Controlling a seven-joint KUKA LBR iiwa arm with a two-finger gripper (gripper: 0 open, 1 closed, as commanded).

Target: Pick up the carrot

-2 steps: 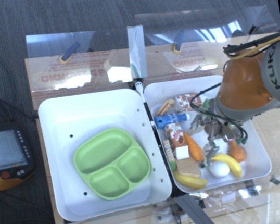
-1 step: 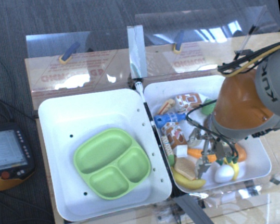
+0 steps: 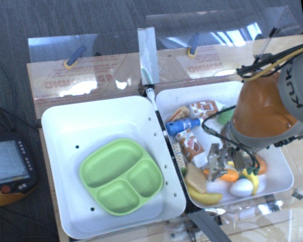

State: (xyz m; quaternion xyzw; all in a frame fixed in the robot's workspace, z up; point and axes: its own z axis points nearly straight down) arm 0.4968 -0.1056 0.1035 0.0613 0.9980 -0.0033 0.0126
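Carrot (image 3: 229,177) sits low in the right bin (image 3: 283,176), in the lower right of the frame, a short orange piece wedged among other play food: a banana (image 3: 202,195) to its lower left, a white egg (image 3: 241,187) just below it, and a packet (image 3: 190,145) above and to the left. My gripper (image 3: 225,162) hangs right over that cluster, its tip just above the carrot, and I judge this to be the descent-and-grasp step. Whether my fingers are spread or closed I cannot tell; cables and the wrist blur them together, and nothing shows the carrot between them. The left bin (image 3: 66,159) holds a green divided tray (image 3: 121,175) in the middle left of the frame, well apart from my work. Next I need to centre on the carrot alone, since the egg and banana crowd it closely, then close and lift straight up.
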